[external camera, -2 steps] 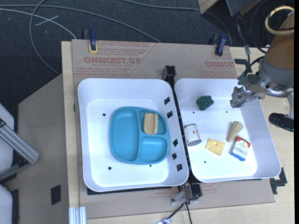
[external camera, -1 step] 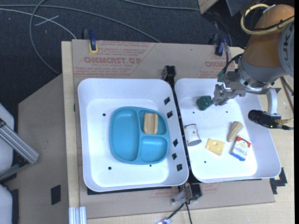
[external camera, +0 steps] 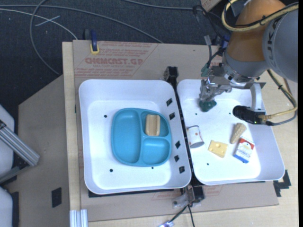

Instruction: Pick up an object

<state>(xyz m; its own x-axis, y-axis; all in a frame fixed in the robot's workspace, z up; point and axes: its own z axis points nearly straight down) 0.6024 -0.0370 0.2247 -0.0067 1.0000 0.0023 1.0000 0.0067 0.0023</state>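
My gripper (external camera: 207, 99) points down in the far left part of the right bin (external camera: 265, 171). Directly beneath its tip lies a small dark green thing (external camera: 208, 107), on or just above the bin floor. Whether the gripper holds it, I cannot tell. Nearer the front of this bin lie a small white cylinder (external camera: 194, 136), a yellow cheese wedge (external camera: 218, 149), a tan bread-like piece (external camera: 238, 132) and a little red, white and blue carton (external camera: 244, 151).
The left bin (external camera: 90, 126) holds a blue divided plate (external camera: 128, 138) with a tan block (external camera: 152, 125) in its far right compartment. A black divider (external camera: 176, 122) runs between the bins. The arm's grey and orange body (external camera: 255, 27) hangs over the right bin's far side.
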